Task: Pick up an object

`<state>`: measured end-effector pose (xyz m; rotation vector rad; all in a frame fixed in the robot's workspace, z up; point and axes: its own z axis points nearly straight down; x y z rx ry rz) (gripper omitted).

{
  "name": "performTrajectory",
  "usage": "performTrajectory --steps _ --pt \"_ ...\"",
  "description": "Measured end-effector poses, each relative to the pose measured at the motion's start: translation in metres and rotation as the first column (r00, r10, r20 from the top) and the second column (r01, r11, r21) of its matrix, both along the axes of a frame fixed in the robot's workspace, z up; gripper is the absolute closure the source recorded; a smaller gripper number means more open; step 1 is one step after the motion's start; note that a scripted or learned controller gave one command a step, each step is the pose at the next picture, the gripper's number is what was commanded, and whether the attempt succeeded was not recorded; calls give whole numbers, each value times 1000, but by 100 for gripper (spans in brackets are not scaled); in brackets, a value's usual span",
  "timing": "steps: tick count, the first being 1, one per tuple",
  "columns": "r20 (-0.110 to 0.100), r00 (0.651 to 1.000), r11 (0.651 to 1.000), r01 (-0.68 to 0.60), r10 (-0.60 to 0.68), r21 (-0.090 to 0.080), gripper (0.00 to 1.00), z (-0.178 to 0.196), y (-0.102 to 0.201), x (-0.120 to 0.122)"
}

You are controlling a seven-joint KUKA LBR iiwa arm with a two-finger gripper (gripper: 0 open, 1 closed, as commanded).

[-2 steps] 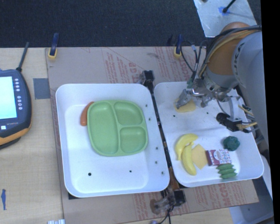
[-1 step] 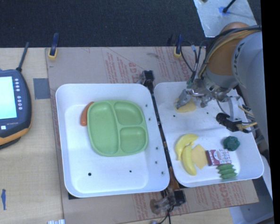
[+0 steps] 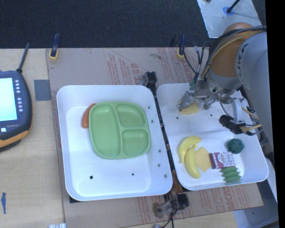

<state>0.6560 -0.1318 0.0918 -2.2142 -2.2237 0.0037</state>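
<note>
The arm (image 3: 254,46) is a thick, rounded grey cylinder with a broad orange band (image 3: 228,57) ringing it above the wrist. Below the band sits a darker metallic wrist block, ending in a small grey gripper (image 3: 187,102). Black cables (image 3: 197,59) loop beside the wrist, and another black cable bundle (image 3: 234,124) hangs underneath.
</note>
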Motion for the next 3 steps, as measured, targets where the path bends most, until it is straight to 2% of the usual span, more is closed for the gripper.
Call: performTrajectory --steps 3 --pt "-2 1000 1000 0 0 1 0 0 3 0"
